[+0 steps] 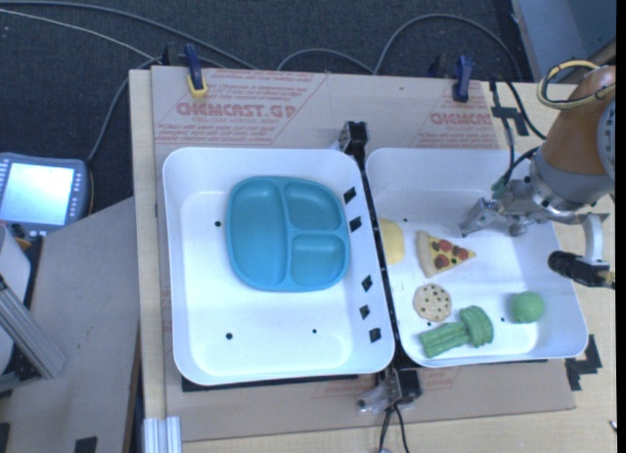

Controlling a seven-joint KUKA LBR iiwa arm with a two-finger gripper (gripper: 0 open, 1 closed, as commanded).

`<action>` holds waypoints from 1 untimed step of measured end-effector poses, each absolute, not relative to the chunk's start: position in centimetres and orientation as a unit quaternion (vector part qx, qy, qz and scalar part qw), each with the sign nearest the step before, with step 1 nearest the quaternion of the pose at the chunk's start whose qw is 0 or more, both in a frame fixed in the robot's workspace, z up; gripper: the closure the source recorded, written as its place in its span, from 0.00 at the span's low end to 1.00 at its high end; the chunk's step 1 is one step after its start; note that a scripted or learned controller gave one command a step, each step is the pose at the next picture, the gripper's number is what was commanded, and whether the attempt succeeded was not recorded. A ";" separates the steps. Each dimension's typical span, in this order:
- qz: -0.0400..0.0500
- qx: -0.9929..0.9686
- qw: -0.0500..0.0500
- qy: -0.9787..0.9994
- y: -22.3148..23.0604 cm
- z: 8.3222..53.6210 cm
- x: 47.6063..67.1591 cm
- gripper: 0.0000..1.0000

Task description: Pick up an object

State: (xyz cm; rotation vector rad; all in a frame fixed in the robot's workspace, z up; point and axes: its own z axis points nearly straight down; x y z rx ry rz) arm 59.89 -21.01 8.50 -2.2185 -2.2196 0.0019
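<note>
The right bin (548,348) holds a toy pizza slice (442,251), a round cookie (431,301), a green broccoli-like toy (458,333), a small green ball (527,307) and a pale yellow piece (391,242) against its left wall. My gripper (496,223) hangs over the upper middle of this bin, just right of and above the pizza slice. Its two grey fingers are spread apart with only white bin floor between them. It touches none of the toys.
The left bin (196,343) bears a blue divided plate (288,234). A black clip strip runs along the wall between the bins (364,246). The arm's orange band (577,143) enters from the right, and a black part (579,267) juts over the right bin's edge.
</note>
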 end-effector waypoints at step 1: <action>0.000 -0.707 0.000 -0.707 -21.0 9.7 60.0 1.00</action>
